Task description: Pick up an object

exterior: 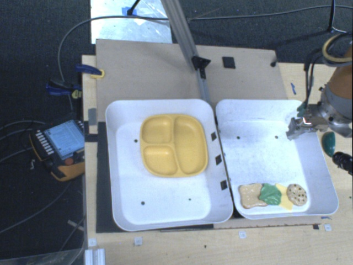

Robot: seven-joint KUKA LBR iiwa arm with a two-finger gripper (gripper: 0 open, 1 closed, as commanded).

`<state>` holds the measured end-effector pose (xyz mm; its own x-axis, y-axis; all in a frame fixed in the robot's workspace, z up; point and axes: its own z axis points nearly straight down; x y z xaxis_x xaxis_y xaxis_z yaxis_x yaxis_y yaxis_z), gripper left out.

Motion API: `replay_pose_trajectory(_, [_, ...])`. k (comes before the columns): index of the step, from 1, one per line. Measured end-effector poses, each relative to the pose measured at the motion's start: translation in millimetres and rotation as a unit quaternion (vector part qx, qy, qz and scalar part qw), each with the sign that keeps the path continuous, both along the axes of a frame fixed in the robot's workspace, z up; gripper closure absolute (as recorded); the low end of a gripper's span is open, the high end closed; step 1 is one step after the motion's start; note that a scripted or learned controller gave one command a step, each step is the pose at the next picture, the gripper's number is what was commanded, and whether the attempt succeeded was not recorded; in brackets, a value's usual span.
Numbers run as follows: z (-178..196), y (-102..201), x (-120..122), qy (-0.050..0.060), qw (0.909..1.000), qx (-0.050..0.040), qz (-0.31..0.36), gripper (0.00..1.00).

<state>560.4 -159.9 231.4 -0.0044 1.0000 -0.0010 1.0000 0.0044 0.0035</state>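
Along the front wall of the right bin [259, 148] lie a tan toast-shaped piece [251, 196], a green leafy piece [270, 194], a yellow piece [284, 199] partly under the green one, and a speckled cookie [297, 194]. My gripper [298, 127] hangs over the right bin's back right corner, well behind these objects. I see nothing between its fingers.
The left bin [124, 192] holds a yellow plate [174, 145] with three compartments. A slanted metal pole [182, 26] rises behind the bins. Cables, clamps and a handheld device [60, 145] lie off the bench to the left.
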Motion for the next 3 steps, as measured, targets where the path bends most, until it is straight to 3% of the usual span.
replay_pose_trajectory(2, [-9, 92, 10, 0.001, 1.0000, 0.0015, 0.003, 1.00])
replay_pose_trajectory(3, [-2, 154, 19, 0.001, 1.0000, 0.0016, 0.004, 1.00])
